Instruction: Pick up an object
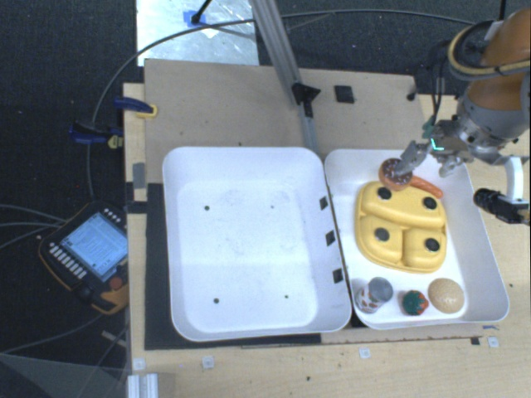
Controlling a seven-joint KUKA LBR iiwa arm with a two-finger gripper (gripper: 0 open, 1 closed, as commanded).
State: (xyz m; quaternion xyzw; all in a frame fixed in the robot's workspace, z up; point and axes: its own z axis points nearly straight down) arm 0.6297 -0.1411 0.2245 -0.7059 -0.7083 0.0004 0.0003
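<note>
My gripper (425, 169) hangs over the far end of the right bin (496, 282), open, with its fingers spread apart. The left fingertip (402, 169) rests on or just over a round pink-brown ring-shaped object (390, 176). An orange carrot-like piece (428, 187) lies just below the gap between the fingers, against the far edge of a large yellow moulded object with black dots (403, 226). Nothing is gripped between the fingers.
Along the near wall of the right bin sit a small grey and red object (376, 292), a green and red ball (414, 303) and a beige egg shape (446, 295). The left bin (177, 222) adjoins it. A teach pendant (90, 251) lies off the bench at left.
</note>
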